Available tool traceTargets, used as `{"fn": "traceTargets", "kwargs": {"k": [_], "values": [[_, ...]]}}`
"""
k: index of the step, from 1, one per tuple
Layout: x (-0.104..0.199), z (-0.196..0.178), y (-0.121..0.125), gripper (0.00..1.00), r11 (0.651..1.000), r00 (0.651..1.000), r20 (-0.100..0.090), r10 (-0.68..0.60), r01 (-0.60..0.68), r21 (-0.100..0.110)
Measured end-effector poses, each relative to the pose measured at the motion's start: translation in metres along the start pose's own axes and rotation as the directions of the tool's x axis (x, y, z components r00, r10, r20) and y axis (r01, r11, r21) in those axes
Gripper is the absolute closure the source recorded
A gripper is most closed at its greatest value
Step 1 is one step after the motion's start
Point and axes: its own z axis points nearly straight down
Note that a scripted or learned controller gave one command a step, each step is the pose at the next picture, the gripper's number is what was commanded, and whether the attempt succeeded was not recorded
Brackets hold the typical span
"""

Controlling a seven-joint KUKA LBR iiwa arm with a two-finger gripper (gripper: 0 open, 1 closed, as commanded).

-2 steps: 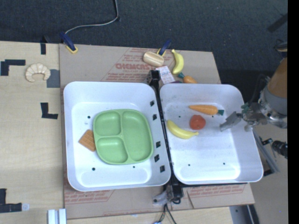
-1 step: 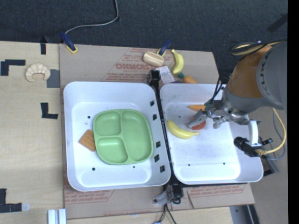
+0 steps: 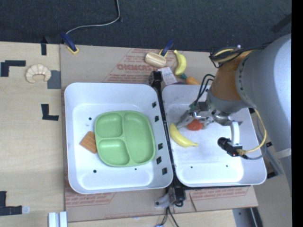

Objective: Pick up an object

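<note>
End effector point(image 3: 195, 119): low in right shallow white bin point(image 3: 213, 171), directly over small red-orange rounded object point(image 3: 194, 125), likely positioned for a grasp; closure: cannot tell. Yellow plastic banana point(image 3: 181, 136) lies just beside it. Green divided plate point(image 3: 125, 137): left bin.

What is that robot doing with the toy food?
The arm's gripper is down in the right bin, right over a small red thing. A banana lies just beside it. I can't tell if it has grabbed anything yet. The left bin has a green plate in it.
</note>
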Motion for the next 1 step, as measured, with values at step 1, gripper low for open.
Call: {"fn": "traceTargets", "kwargs": {"k": [1], "values": [[0.0,-0.0112,0.0008,1.0,1.0,1.0,0.0,-0.001,0.001,-0.002]]}}
